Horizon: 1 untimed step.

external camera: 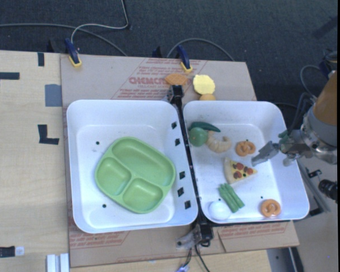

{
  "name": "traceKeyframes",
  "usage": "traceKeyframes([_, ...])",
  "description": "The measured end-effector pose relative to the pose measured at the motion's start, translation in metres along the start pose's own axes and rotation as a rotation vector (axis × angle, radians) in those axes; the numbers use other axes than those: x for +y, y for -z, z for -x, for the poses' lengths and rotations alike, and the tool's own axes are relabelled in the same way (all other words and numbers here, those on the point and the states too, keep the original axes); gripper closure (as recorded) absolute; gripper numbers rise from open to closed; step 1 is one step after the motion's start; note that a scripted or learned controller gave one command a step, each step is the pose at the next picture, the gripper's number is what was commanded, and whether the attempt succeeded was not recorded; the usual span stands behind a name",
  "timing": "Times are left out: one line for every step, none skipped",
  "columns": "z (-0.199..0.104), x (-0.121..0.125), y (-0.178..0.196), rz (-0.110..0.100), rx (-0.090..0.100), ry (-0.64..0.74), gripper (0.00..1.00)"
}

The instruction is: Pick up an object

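Camera view: gripper (pixel 272 150) fingers blurred, indistinct.

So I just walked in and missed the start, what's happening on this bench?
A grey robot arm reaches in from the right, its hand hovering over the right bin, which holds toy food: a pizza slice, a green pepper, two small orange pretzels, green beans and a white egg. Nothing is between its fingers yet. The left bin holds a green divided plate.
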<state>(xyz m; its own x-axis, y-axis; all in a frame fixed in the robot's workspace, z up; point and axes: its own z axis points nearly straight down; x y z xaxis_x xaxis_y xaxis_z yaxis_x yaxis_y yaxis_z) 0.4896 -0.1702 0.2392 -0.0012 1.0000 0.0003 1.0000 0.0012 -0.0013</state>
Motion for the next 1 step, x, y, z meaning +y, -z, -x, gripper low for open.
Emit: traceKeyframes([-0.0624, -0.0022, -0.1532, 0.003, 0.002, 0.001, 0.0])
